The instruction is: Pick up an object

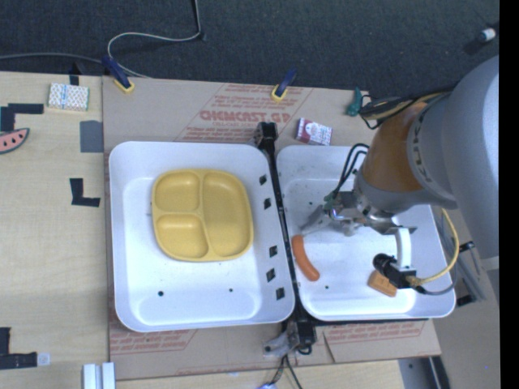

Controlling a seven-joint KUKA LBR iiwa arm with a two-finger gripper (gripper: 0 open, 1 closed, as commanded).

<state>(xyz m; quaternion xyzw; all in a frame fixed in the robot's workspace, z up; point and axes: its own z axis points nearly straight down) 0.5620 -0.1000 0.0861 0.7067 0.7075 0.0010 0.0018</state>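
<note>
While the arm (pixel 422 148) hangs over the right bin (pixel 422 298), you're in the approach step: nothing is lifted yet. The gripper (pixel 334 215) sits low in the middle of that bin, pointing toward the divider between the bins.

Tool state: I can't tell if it's apart or together. The wrist and cables blur that area, and nothing shows clamped in it.

Targets in the right bin:
- carrot (pixel 306 259), an orange stick lying on the bin floor near the left wall, just below and left of the gripper. Near it, apart from it.
- block (pixel 382 282), small and orange-brown, near the bin's lower right, beside a black cable fitting. Well apart from the gripper.

The left bin (pixel 130 241) has a yellow tray (pixel 203 215) with three compartments, lying flat. Not in reach of the current pose.

My read: the carrot is the nearest candidate. The next move calls for shifting the tool down-left until it's centred over the carrot, turning the wrist so the tool closes across the short axis, then descending to the floor. Risk: the carrot lies close to the bin wall, so one side of the tool may hit the wall or just roll it away.

Pose: the arm enters from the right, orange band above the wrist, wrist bent down into the bin.
</note>
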